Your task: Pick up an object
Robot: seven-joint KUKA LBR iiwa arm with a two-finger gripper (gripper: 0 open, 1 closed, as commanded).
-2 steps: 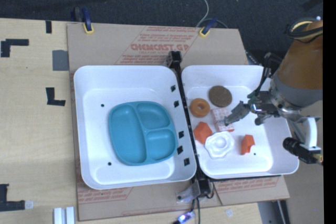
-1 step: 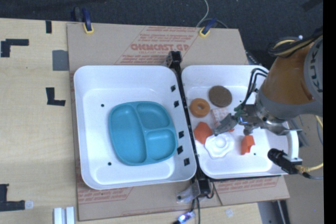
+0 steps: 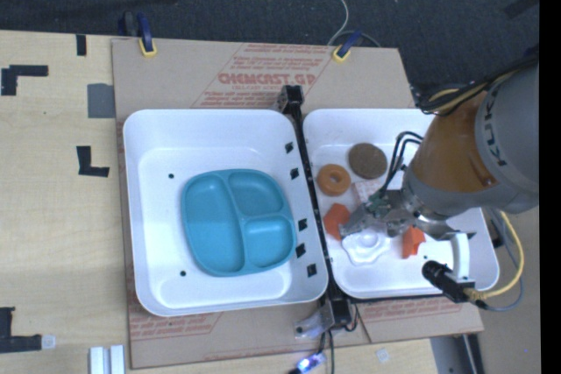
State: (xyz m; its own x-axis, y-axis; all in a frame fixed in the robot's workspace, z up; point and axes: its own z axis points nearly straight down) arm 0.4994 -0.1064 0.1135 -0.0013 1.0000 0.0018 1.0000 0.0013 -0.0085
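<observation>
While my gripper hangs low in the right bin, I cannot tell how it is set. A white piece lies just under it, an orange chunk just left, a ring-shaped pastry and brown disc above, and a blue divided plate far left.
</observation>
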